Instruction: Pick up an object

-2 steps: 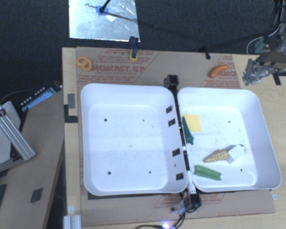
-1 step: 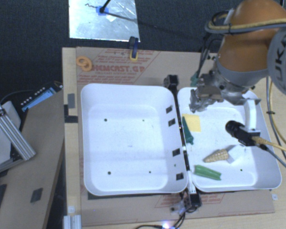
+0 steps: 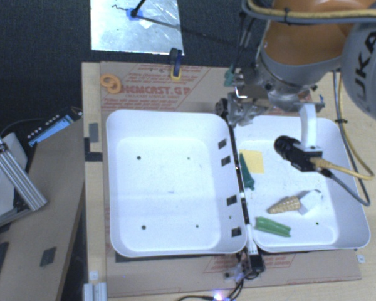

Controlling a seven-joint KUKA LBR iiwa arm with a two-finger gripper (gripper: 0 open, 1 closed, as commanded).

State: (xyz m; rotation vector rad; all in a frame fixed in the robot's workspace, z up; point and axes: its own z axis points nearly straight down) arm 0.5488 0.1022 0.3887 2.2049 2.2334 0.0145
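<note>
Two white bins sit side by side; the right bin [image 3: 338,231] holds a yellow square [image 3: 253,161], a teal piece [image 3: 245,172], a green piece [image 3: 273,226] and a ridged cone [image 3: 284,204]. My fingers [image 3: 239,110] hover over its upper left corner; their state I cannot tell.

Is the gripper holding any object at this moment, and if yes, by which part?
It cannot be told. The gripper is at the top edge of the right bin, and its tip is too dark and blurred to show anything held.
</note>
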